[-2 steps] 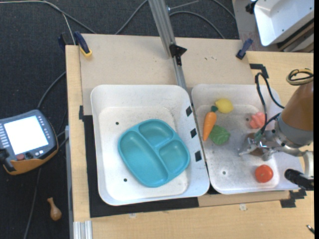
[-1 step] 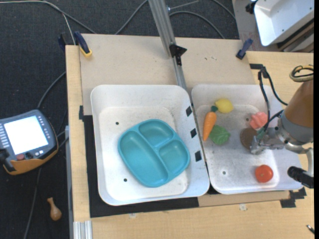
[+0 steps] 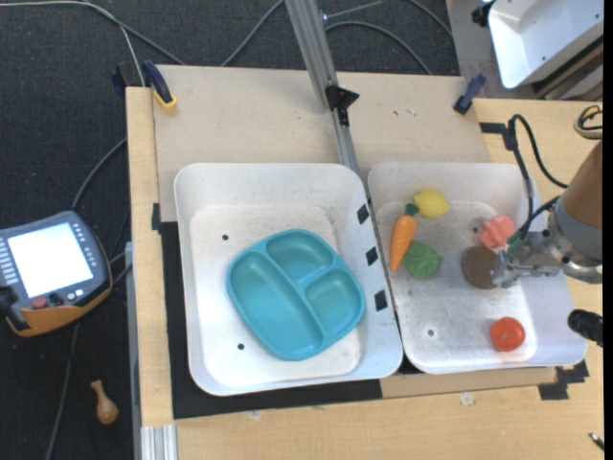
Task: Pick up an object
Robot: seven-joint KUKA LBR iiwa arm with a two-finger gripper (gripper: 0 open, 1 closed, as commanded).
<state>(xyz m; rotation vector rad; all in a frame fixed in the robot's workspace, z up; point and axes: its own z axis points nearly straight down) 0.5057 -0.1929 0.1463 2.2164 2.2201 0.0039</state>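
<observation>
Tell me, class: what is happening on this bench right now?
A robot arm reaches into the right bin, its gripper low beside a brown round object and a pink toy. A carrot, a lemon, a green vegetable and a tomato lie loose. The left bin holds a blue divided plate.

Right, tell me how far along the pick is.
Done: the gripper is down in the right bin, beside the brown object and pink object. In hand: nothing visibly between its fingers. Left: grasp and lift; carrot, lemon, tomato lie untouched.
</observation>
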